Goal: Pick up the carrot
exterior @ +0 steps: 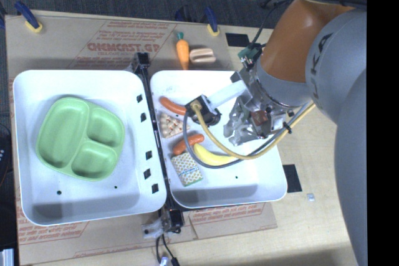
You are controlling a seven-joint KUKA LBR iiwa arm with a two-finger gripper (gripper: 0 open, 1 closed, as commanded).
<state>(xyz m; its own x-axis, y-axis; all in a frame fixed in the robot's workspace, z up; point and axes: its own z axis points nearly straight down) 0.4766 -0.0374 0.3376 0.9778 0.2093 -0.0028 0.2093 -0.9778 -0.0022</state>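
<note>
Cardboard bench (124, 40), small orange carrot (182, 54), green top

It was a robotics lab: around the two white bins (81, 205) lay printed cardboard (124, 40) clamped by blue clips (28, 15) to the counter (312, 221), with toy food and cables beside a grey arm (340, 53)

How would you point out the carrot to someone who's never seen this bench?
Find the right white bin; look just beyond its far rim, on the brown board. The carrot lies there, small, orange, with a green top. Its neighbour to the right is a pale bun-like piece, not orange.
</note>
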